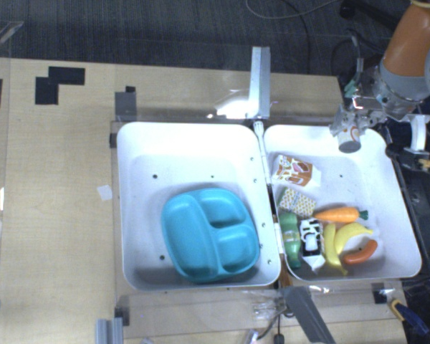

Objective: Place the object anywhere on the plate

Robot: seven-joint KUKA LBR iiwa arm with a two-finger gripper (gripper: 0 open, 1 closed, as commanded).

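Plate [211, 233], blue and sectioned, sat in left bin [140, 149] toward 6 o'clock, nothing on it. Right bin [387, 192] held toys crowded at 7 o'clock: banana [335, 241], carrot [337, 214], green bottle [289, 236], sausage-like piece [360, 251], small carton [294, 170] toward 10 o'clock. Which was task's object, unclear. Gripper [350, 133] hovered over right bin's 12 o'clock rim, nothing held; whether fingers were apart or together, cannot tell. Best pick judged carton: apart from clutter, clean approach likely.
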